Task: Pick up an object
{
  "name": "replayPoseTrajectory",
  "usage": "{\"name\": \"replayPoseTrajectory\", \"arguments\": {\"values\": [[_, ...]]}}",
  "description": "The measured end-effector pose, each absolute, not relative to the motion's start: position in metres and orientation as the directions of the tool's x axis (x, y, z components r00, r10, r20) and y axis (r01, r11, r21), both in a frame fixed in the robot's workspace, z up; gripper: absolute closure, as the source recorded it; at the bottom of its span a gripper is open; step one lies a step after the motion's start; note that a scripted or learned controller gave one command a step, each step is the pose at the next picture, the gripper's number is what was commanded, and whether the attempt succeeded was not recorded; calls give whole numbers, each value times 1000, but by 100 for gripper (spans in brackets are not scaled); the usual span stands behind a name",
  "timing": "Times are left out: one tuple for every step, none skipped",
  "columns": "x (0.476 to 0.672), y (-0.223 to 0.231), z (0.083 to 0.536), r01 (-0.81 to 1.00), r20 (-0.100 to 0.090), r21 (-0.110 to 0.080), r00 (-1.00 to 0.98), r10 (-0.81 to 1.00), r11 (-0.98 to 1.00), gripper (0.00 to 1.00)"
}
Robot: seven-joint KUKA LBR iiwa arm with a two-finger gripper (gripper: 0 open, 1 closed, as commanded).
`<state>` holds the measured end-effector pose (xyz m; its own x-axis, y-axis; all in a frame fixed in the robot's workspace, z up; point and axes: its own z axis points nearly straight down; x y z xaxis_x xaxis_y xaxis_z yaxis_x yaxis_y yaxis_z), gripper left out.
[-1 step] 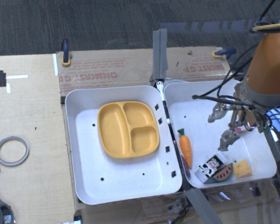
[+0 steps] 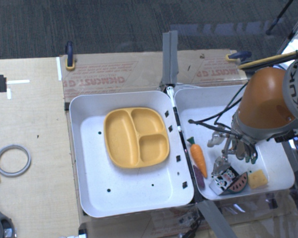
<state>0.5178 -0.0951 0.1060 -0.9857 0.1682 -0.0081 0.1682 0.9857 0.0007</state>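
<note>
Metal-grey, the tool [image 2: 224,162] hangs low over the right bin [image 2: 283,180], toward that bin's 7 o'clock; its state cannot be told from this angle. Just below it lies a black-and-white packet [image 2: 223,179] beside a watermelon slice [image 2: 239,183]. At 3 o'clock from those sits a yellow sponge-like block [image 2: 258,178]; at 9 o'clock, a carrot [image 2: 198,159]. Well apart, the left bin [image 2: 93,196] holds a yellow divided plate [image 2: 136,137] on the worktop [image 2: 32,124].
</note>
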Motion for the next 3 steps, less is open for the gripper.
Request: {"name": "replayPoseTrajectory", "arguments": {"values": [[565,-92,92,105,-2,-1,-995,105,995,0],[636,-94,93,157,-5,0,-988,157,988,0],[583,-117,93,408,-3,0,-913,408,913,0]]}}
